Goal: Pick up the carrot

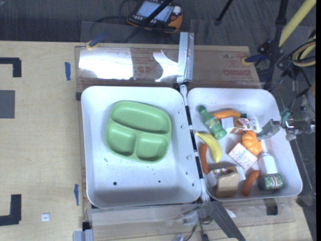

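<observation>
The end effector (pixel 273 127), possibly over the carrot (pixel 226 114), is blurred; grip state unclear.

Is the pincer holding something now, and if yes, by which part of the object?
Nothing is held. The pincer hangs above the right bin, beside the toys, with nothing between its fingers.

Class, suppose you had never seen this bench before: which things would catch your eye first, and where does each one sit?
The green divided plate stands out most, lying alone in the left bin. Next comes the crowded right bin, where a yellow banana, a green bottle, the carrot near the far side, and other toy foods lie jumbled. At that bin's right edge the hand reaches in above the pile.
</observation>
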You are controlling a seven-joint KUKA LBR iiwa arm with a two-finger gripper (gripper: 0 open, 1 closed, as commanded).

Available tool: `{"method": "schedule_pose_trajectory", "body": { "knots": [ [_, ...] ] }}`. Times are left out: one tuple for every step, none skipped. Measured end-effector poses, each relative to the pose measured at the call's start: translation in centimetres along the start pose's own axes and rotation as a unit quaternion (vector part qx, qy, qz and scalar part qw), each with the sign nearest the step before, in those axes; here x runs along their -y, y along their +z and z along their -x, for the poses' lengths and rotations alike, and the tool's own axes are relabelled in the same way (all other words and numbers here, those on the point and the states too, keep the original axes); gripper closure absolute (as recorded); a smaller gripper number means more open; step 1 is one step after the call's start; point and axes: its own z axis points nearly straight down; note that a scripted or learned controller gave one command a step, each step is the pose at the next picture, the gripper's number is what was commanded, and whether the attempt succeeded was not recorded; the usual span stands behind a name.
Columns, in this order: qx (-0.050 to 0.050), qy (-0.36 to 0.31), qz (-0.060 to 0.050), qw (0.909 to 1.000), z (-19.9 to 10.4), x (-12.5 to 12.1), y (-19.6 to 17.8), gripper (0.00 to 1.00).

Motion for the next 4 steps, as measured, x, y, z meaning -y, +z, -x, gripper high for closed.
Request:
{"method": "schedule_pose_trajectory", "body": {
  "knots": [
    [0.002,0.008,0.004,1.0000,0.7,-2.2,12.3,0.00],
    [0.002,0.009,0.003,1.0000,0.7,-2.1,11.5,1.00],
    [0.001,-0.024,0.001,0.9997,-2.8,-8.9,3.0,1.00],
    [0.001,0.000,0.002,1.0000,-10.7,-11.1,2.3,1.00]
  ]
}}
